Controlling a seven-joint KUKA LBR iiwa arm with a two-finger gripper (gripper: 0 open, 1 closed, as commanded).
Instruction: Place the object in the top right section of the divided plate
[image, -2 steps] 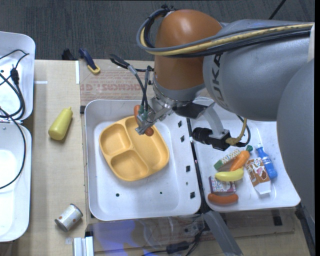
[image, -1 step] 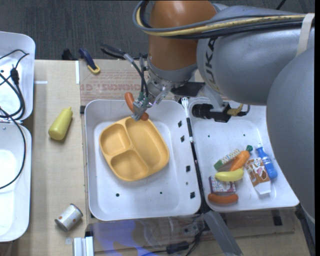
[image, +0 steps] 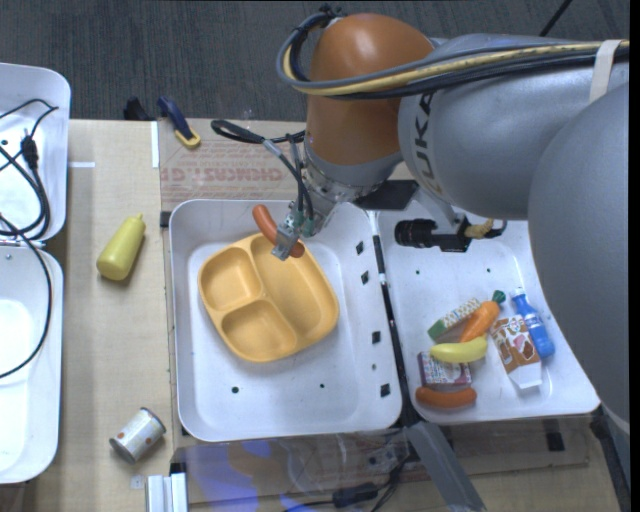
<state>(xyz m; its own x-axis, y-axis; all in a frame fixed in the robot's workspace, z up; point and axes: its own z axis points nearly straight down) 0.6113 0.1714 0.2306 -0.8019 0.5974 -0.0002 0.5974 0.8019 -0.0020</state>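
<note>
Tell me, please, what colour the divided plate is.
Yellow-orange, plain; the camera view shows the divided plate best.

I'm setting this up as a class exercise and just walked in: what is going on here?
The grey arm's hand is holding a small sausage just above the far edge of the yellow divided plate, which sits in the left bin. The sausage has not yet been put down in a section. The right bin holds more toy food, including a banana and a carrot.
</note>
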